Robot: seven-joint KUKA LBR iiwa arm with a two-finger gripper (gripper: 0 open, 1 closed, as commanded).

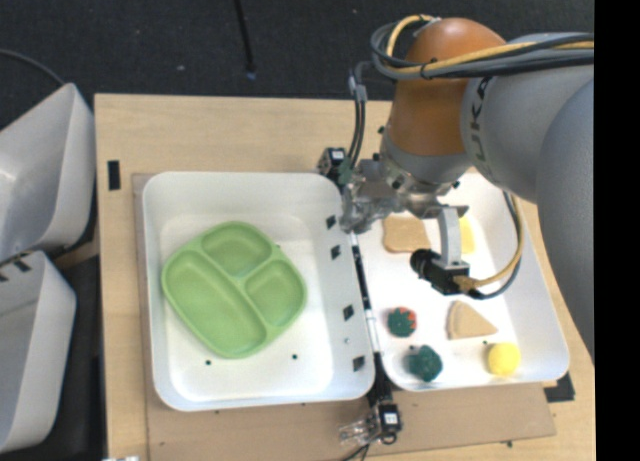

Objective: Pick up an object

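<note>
My gripper (412, 211) hangs under the orange wrist over the upper part of the right bin (528, 279), close to the divider. Directly below it lies a tan bread-like slice (403, 236), partly covered by the gripper's body, with a yellow piece (466, 235) beside it. Lower in the same bin lie a tan wedge (470, 322), a yellow ball (503, 358), a small red-and-green object (401, 322) and a dark green object (424, 363). Nothing is visibly held.
The left bin (160, 209) holds a green divided plate (233, 287). A black cable part (440, 274) hangs from the arm over the middle of the right bin. The arm's grey body covers the bin's upper right corner.
</note>
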